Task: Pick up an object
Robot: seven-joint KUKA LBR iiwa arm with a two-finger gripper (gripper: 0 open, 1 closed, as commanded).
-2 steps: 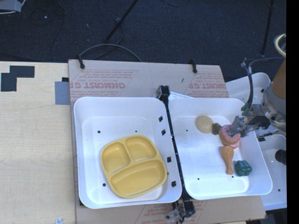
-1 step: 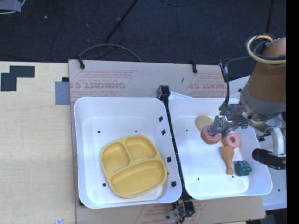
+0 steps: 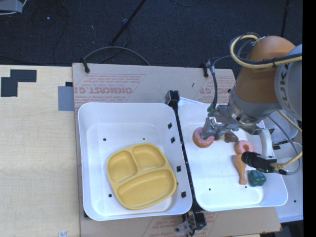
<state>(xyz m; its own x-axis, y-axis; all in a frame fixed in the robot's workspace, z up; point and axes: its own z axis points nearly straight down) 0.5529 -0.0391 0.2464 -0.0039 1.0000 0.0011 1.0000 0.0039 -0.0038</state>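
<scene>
- A yellow tray (image 3: 142, 175) is lying in the left bin (image 3: 94, 117).
- A pink donut (image 3: 202, 139) is sitting in the right bin (image 3: 222, 201), near its left wall.
- The hand (image 3: 213, 129) is hanging right over the donut, touching its top edge; I cannot tell how its grip is set.
- More toys are lying further right, beside the arm.

Bright, even overhead light washes the white bins (image 3: 94, 132) nearly to glare, leaving soft shadows beneath the yellow tray (image 3: 142, 175), while the dark floor behind stays dim and the picture slightly soft.
</scene>
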